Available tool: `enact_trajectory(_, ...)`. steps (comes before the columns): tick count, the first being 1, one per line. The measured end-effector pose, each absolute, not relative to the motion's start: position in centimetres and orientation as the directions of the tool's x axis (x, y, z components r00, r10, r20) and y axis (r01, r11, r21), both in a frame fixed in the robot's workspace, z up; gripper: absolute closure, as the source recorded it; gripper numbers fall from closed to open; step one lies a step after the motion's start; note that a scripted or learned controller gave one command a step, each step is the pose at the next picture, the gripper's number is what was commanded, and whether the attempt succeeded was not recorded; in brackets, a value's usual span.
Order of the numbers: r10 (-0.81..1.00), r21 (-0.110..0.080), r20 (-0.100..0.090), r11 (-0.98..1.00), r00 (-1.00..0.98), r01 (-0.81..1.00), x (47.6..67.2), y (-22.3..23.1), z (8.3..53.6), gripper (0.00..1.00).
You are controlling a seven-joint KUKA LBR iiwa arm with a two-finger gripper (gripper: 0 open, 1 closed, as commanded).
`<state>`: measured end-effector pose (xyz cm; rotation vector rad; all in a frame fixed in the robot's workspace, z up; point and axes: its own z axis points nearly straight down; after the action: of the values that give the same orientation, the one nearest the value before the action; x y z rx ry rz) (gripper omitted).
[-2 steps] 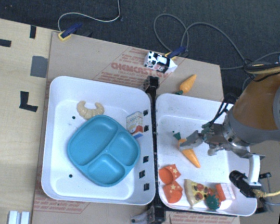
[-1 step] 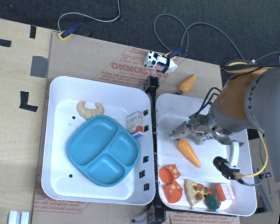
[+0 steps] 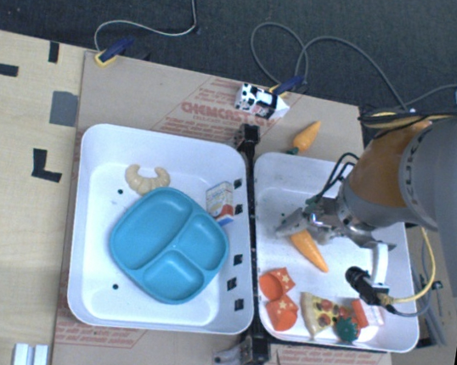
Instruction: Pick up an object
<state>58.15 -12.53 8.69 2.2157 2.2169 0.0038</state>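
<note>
My gripper [image 3: 294, 225] is low in the right bin [image 3: 286, 171], at its middle left. An orange toy carrot [image 3: 311, 250] lies just below and to the right of the gripper, touching or nearly touching it. I see nothing clearly held. Along the front of the same bin lie a red pepper piece [image 3: 277, 281], a red tomato piece [image 3: 281, 315], a pizza slice [image 3: 320, 312] and a small green toy [image 3: 347, 329].
The left bin [image 3: 92, 199] holds a blue divided plate [image 3: 170, 244], a croissant [image 3: 146, 178] and a small carton [image 3: 222, 200]. Behind the bins on the cardboard lie an orange toy [image 3: 305, 135] and a black-and-white block [image 3: 259, 100]. Cables trail over the back.
</note>
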Motion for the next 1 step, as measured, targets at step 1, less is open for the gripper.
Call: enact_trajectory(1,1.000,0.006,-0.004,0.001,-0.001,1.000,58.14,-12.53,9.64,1.00)
